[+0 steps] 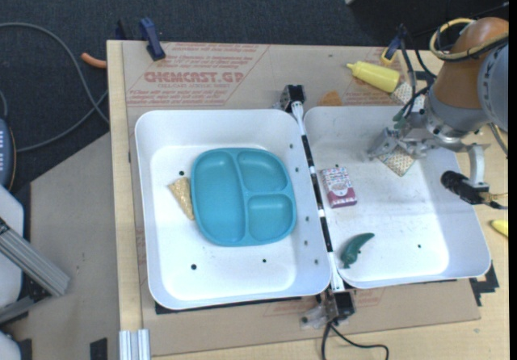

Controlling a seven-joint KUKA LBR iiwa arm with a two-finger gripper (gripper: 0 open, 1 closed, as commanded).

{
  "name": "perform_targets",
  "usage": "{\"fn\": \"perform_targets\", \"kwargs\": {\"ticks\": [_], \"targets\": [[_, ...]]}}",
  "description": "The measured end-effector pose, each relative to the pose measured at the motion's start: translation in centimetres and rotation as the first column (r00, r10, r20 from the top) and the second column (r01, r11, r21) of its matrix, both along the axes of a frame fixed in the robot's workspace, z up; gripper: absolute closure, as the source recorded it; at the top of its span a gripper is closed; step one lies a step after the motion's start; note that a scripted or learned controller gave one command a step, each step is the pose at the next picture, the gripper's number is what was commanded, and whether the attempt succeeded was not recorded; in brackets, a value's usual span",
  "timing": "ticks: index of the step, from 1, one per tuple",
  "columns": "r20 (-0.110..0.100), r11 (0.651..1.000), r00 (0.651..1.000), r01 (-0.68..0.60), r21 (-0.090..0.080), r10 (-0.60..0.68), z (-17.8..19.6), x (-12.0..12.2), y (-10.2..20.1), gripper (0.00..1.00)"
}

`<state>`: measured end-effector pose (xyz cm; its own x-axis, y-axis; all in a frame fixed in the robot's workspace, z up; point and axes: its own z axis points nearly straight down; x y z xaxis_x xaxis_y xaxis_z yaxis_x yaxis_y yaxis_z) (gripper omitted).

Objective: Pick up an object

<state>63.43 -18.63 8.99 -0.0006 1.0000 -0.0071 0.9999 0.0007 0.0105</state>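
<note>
A: What is seen, largest first?
B: A teal divided plate (242, 195) in the left bin (153, 189), half covering a tan piece (182, 195); the arm, cut off at the right edge.
A: And smaller?
B: In the right bin (420, 245), a small carton (337, 186), a green object (355, 248); the gripper (396, 146) over a speckled piece (399, 161); its state cannot be told.

Tan flat piece (181, 195) mostly hidden under the teal divided plate (242, 195). Arm (477, 76) cut off at right edge (likewise a yellow item (502, 227)). Gripper (396, 148) fingers unclear.
</note>
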Motion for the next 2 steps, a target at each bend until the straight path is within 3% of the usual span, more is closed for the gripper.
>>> {"fn": "perform_targets", "kwargs": {"ticks": [1,2], "targets": [[-0.005,1.000,1.000,-0.001,0.006,0.001,-0.39,3.34,3.46,0.00],[-0.004,1.000,1.000,-0.002,0.004,0.002,0.60,3.36,3.47,1.00]]}}
